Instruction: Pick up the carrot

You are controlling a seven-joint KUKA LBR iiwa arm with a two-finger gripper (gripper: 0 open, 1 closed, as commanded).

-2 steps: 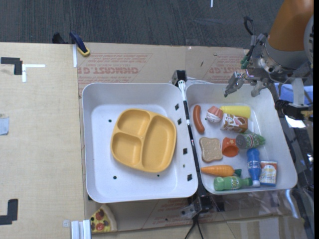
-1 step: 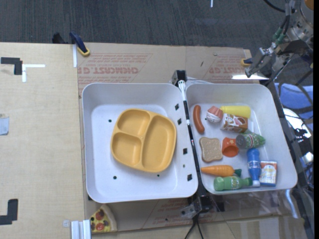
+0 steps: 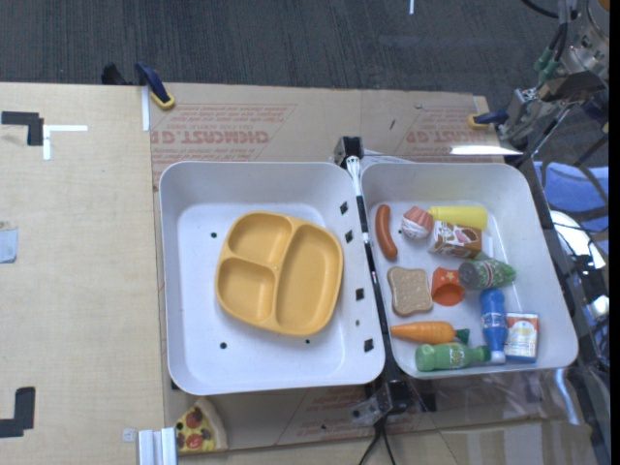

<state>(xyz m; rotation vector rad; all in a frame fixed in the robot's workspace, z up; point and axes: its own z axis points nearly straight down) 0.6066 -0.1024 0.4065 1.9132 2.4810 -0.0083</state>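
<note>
So carrot (image 3: 423, 332) is parked near the front of the right bin (image 3: 528, 187) | green bottle (image 3: 449, 356) touching, bread slice (image 3: 411, 291) just behind: easily nudged or grabbed instead | gripper (image 3: 557, 61) top right, state can't be told

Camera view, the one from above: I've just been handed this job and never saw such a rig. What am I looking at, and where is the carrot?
This is one fixed camera above a bench, looking down at a slant. Two shallow white bins sit side by side. The left bin bears a yellow divided plate. The right bin holds toy food: the carrot lies near the front edge, beside a green bottle and below a slice of bread. There are also a sausage, a blue bottle and a small carton. The machine is a robot arm reaching in from the right; part of it shows at the top right corner. Nothing is gripping the carrot.
</note>
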